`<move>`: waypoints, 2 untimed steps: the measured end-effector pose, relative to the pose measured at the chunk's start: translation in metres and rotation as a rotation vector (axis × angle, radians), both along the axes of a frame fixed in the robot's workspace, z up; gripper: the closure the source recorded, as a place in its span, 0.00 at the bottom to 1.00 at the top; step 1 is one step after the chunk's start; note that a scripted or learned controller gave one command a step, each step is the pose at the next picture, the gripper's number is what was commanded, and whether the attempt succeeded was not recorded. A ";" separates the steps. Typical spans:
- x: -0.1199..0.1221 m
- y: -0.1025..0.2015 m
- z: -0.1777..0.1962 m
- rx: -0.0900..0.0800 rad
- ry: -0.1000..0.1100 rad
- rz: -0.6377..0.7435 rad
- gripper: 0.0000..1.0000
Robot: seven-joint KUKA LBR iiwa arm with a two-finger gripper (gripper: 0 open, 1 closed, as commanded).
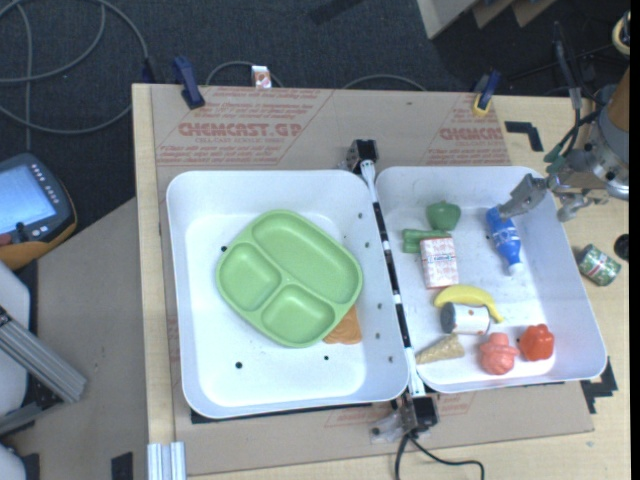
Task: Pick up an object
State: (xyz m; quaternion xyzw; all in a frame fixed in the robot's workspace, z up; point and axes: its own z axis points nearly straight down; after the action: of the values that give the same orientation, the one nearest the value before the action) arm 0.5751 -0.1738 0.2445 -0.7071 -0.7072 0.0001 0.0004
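The gripper (527, 197) hangs just above the blue tube (504, 236) in the right bin (570, 268), likely lined up to grab it; how it is set, I cannot tell.

A robotics lab is indicated: bench (300, 118) covered in taped, clamped board, blue clamps (187, 80), trailing cables (60, 28), a teach pendant (30, 203) at left.

arm (600, 158) at right edge

orange piece (345, 331): mostly hidden under green tray (289, 278) | arm (610, 148): cut by right edge
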 end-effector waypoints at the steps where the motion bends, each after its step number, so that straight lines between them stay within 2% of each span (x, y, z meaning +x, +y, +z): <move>1: 0.044 0.035 -0.103 0.001 -0.001 0.004 0.00; 2: 0.082 0.078 -0.161 -0.002 -0.005 0.004 0.00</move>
State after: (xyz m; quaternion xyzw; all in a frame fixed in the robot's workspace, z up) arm 0.6575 -0.0957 0.0836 -0.7056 -0.7086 -0.0013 -0.0021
